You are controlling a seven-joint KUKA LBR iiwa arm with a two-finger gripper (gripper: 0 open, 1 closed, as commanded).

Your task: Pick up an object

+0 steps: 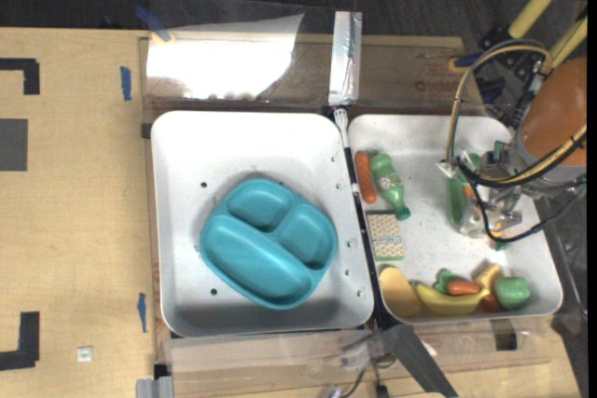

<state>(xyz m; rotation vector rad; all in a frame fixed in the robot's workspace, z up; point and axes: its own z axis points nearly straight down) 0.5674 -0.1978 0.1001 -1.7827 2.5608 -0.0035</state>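
Observation:
My gripper [491,217] hangs low over the right part of the right bin [420,130], with cables looping above it. Just to its left lies a long green object [455,200], close against the gripper; I cannot tell whether it is held. A green bottle [388,182] and an orange carrot-like piece [364,177] lie along the bin's left wall. Below them sits a small patterned square [385,236]. Along the front wall lie a banana [448,297], a yellow piece [395,288], a red-and-green piece [459,285] and a green round piece [512,292].
The left bin [177,154] holds a blue divided plate [269,240] near its middle. A divider wall [354,200] separates the two bins. The arm's orange band [560,112] and cables crowd the right bin's far right corner.

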